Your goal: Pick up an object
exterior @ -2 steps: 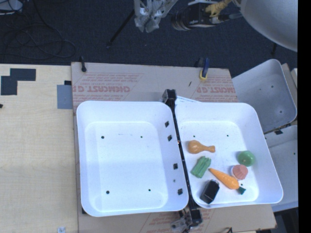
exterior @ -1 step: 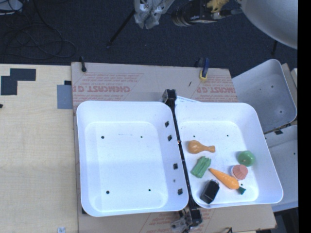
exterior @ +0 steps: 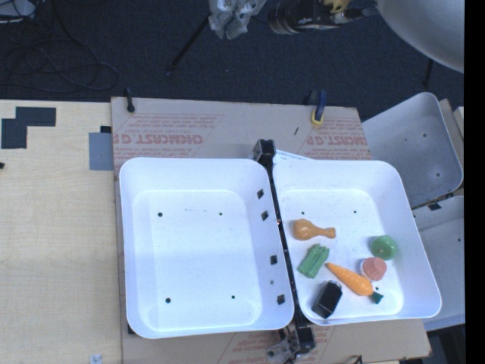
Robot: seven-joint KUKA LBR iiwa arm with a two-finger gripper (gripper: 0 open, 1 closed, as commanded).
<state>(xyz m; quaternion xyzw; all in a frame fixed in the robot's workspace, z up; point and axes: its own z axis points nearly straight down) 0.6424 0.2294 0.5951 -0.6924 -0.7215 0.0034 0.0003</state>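
Left bin (exterior: pixel 140 203): sits on the left half of the cardboard, its floor bare white with a few dark dots.
Cardboard (exterior: pixel 189 131): red print runs upside down along the far edge, reading "CHEMCAST GP" above the left bin and a shorter "GP" piece above the right bin; more red print peeks out at the near edge but I can't read it.
Clamp (exterior: pixel 318 106): a yellow and blue clip grips the cardboard's far edge.
Right bin (exterior: pixel 394 177): holds all 6 toys, bunched toward its near half.
Drumstick (exterior: pixel 312 230): orange, nearest the bin's middle.
Green block (exterior: pixel 313 261): just below the drumstick, near the divider between the 2 bins.
Black piece (exterior: pixel 327 299): by the near rim, close to the near left corner.
Carrot (exterior: pixel 350 278): lies slantwise, its leafy end toward the near right corner.
Pink piece (exterior: pixel 373 268): touching or just beside the carrot.
Green ball (exterior: pixel 383 246): nearest the right wall.
Claw: I cannot tell how it stands, nor whether it has hold of anything.
Risk: the carrot, pink piece and block crowd each other, so a grab there may nudge neighbours or catch 2 at once; the ball would likely roll off; the black piece sits tight to the rim, where a finger might strike the wall.
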